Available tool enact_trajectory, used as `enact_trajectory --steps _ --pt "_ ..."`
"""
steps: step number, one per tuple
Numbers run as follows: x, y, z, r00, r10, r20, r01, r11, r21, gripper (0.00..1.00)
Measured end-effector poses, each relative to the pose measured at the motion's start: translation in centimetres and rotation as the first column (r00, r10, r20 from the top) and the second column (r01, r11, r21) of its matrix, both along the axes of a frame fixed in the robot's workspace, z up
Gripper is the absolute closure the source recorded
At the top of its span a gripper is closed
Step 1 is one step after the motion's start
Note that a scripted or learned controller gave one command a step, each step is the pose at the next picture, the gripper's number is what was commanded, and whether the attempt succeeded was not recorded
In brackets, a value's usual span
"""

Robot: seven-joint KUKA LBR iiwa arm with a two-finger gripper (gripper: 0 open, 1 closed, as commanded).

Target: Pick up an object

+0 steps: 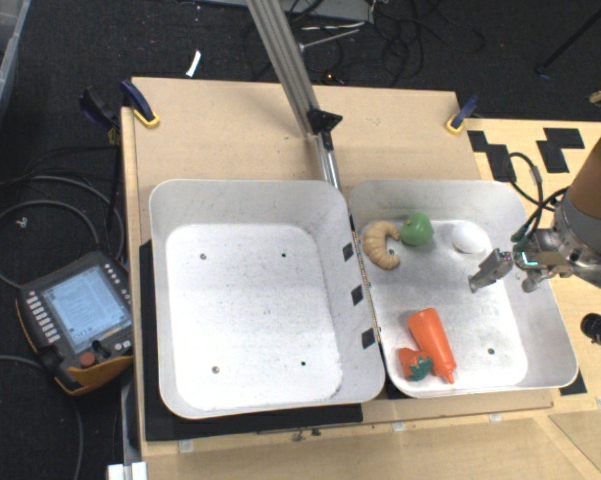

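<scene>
The right bin (540, 358) holds several objects. A tan curved piece (382, 244) lies at its upper left, touching a green round object (416, 230). Further right, near the back, lies a white egg-shaped object (469, 238). An orange carrot-shaped object (433, 342) lies toward the front, with a small red and green piece (414, 364) beside its lower end. My gripper (510, 276) hangs over the right part of this bin, just below and right of the white object. It is open, with nothing between its fingers.
The left bin (180, 208) sits alongside, sharing a middle rim marked with black tabs (361, 293). A slanted metal pole (285, 58) rises from the back of the bench. A teach pendant (78, 313) lies on the floor at left. Clamps (140, 106) hold the board's corners.
</scene>
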State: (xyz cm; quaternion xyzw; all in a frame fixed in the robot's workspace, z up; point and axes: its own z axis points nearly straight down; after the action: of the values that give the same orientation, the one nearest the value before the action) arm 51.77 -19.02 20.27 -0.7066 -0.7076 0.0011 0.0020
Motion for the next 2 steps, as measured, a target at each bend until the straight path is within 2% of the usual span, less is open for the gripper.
enact_trajectory --steps 1,2 --pt "0.1 0.0 0.2 1.0 -0.001 0.004 0.001 1.0 -0.001 0.0" --pt "0.4 -0.8 -5.6 1.0 -0.002 -0.001 0.002 1.0 0.0 0.0"
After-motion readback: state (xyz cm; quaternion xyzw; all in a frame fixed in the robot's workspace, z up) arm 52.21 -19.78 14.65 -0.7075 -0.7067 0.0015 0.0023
